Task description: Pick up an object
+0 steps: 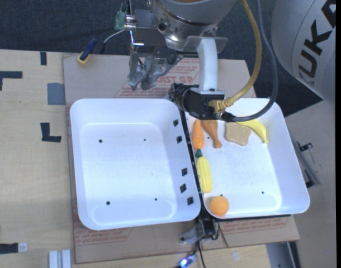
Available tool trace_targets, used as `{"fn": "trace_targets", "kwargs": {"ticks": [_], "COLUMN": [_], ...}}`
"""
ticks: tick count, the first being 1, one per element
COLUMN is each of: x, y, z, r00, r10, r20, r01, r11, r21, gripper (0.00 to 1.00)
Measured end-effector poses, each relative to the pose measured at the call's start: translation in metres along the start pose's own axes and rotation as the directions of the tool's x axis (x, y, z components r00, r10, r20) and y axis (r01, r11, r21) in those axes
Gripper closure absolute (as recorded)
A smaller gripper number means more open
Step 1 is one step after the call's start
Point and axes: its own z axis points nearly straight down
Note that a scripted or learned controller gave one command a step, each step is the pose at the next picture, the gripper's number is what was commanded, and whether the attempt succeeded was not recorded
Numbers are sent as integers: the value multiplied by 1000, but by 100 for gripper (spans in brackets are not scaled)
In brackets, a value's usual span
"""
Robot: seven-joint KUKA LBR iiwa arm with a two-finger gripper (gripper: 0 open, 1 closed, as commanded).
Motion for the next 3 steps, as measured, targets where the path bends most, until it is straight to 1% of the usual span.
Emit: {"fn": "trace_targets", "kwargs": {"ticks": [1,2,3], "x": [-1,-32,-27], "y": [-1,125,121], "z": [-1,3,-8], "r00": [1000,1000,1000], "r10": [1,7,-1], "r20": [0,2,0], "r01": [-1,-7,1], "r11": [1000,1000,1000], "r21": [0,-1,4], "gripper": [0,0,100]}}
